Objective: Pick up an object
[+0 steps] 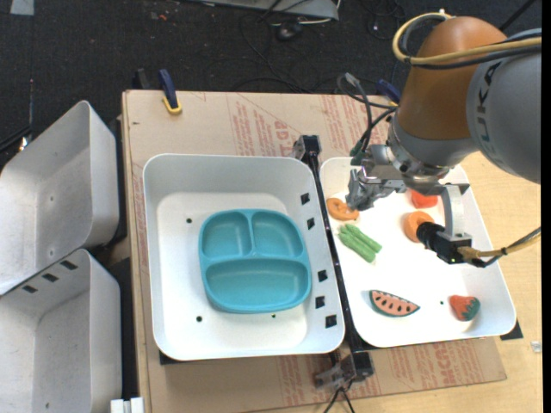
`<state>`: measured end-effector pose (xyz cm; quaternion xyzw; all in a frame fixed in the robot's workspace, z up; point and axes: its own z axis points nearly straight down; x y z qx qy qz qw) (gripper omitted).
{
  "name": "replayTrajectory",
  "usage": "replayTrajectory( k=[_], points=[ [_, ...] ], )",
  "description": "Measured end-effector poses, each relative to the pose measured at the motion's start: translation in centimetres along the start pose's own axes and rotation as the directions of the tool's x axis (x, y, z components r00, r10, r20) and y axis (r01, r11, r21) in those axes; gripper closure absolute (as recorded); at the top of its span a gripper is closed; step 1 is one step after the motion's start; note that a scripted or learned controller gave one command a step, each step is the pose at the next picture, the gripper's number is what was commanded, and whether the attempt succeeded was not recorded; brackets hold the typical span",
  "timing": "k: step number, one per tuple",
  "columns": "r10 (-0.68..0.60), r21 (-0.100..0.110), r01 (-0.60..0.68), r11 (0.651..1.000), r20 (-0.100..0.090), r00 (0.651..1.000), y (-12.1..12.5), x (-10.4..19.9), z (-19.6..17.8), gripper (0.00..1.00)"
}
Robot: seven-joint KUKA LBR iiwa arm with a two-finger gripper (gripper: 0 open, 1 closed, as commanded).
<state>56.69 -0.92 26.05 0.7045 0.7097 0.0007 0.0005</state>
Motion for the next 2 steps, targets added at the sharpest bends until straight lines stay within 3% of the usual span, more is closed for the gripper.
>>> replayTrajectory(
  k=[2],
  points=[
    [0.000, 0.000, 0.000, 1.000, 0.000, 1.000, 2.9, 10.4, 2.9, 1.00]
  ],
)
